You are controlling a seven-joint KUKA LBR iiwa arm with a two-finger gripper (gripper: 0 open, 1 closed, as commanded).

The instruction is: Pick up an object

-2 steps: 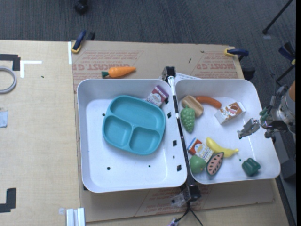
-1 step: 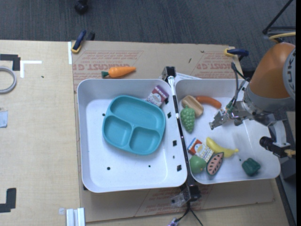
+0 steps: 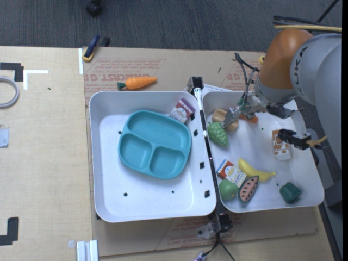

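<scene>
**Gripper low in the right bin, near the bread roll**

The gripper [image 3: 235,115] hung low by the bread roll [image 3: 219,116] and green grapes [image 3: 218,134], apparently reaching for one; what it gripped, I cannot tell. The right bin [image 3: 310,170] held toys; the left bin [image 3: 103,162] bore a teal tray [image 3: 155,144]. Both rested on cardboard [image 3: 125,67] beside dark carpet [image 3: 163,10].

Teal for the divided tray [image 3: 155,144], plain white for both bins [image 3: 109,200]. Orange with a green top on the toy carrot [image 3: 138,82]. Bumpy green on the grapes [image 3: 218,134], yellow on the banana [image 3: 255,171], red flesh with dark seeds and green rind on the watermelon slice [image 3: 248,189]. Dark green on the small block [image 3: 290,192]. Grey with an orange band on the arm [image 3: 304,53].
</scene>
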